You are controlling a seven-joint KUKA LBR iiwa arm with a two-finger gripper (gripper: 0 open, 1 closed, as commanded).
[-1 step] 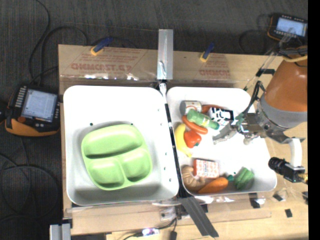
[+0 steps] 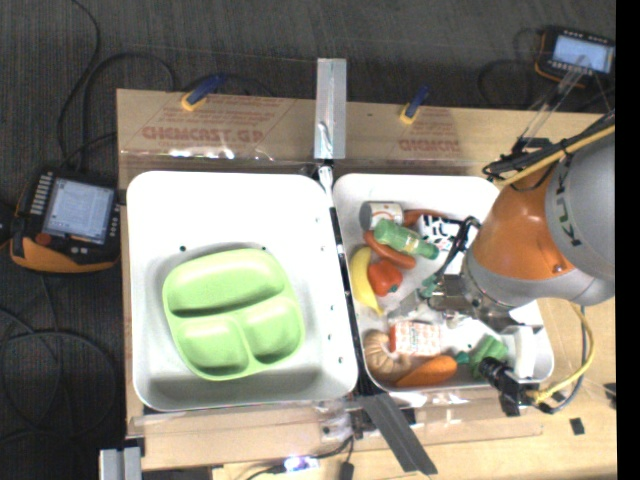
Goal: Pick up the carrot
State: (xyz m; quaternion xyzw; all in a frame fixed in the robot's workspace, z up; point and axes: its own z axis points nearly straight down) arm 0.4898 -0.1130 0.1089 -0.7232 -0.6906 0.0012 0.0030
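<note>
Hand [image 2: 452, 303] low in right bin [image 2: 350, 193], under orange wrist band; cannot tell its state, wrist hides it. Carrot [image 2: 428, 371] lies just below hand, at bin's near wall, beside white packet [image 2: 418, 339] and green piece [image 2: 489, 349]. Judgement: approach step. Shift toward carrot's thick middle, straddle across its width, descend clear of packet, avoid bin wall. Green tray [image 2: 233, 311] far left, irrelevant.

Wooden bench [image 2: 560, 143], two white bins [image 2: 150, 208] side by side
</note>
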